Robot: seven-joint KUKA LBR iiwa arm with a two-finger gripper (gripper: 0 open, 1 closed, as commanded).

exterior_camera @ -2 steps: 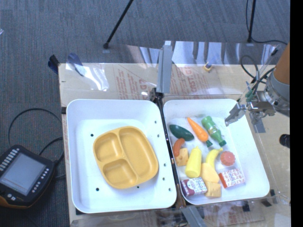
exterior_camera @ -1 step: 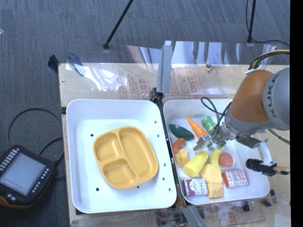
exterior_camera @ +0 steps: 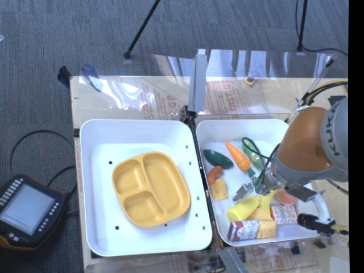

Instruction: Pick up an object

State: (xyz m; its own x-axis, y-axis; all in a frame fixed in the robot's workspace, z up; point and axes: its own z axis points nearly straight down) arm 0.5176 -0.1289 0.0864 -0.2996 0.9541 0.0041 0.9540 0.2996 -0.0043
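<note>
Toy food [exterior_camera: 239, 155] in rt bin [exterior_camera: 227, 131], yellow tray [exterior_camera: 150, 188] in lt bin [exterior_camera: 96, 135], tool [exterior_camera: 250, 189] grip unclear

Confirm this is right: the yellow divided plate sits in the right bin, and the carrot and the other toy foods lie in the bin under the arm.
One thing is wrong: the yellow divided plate sits in the left bin, not the right. The camera view shows it there. The carrot and the other toy foods do lie in the right bin under the arm.

Teach pendant [exterior_camera: 25, 209] on grey floor [exterior_camera: 57, 27]
</note>
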